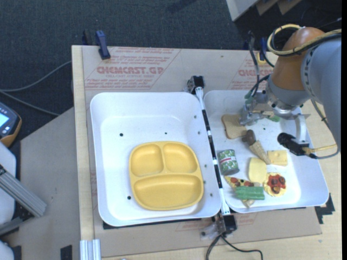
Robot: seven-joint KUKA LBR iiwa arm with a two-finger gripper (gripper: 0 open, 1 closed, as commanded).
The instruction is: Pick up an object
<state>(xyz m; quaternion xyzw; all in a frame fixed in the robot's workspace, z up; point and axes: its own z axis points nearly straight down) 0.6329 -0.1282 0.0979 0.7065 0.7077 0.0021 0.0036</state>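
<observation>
Counter: brown board-topped counter (135, 69) with red lettering, dark carpet around it.
Left bin: shallow white plastic bin (108, 118) holding a yellow three-compartment plate (165, 175).
Right bin: shallow white plastic bin (309, 183) holding a tan bread slice (233, 126), brown cone (255, 144), green-labelled can (227, 160), pale yellow cheese pieces (258, 170), a pizza slice (276, 183) and a green stick (249, 193).
End effector: end effector (250, 112) low over the bread slice at the right bin's far side; cannot tell how far open, nothing seen held.
</observation>
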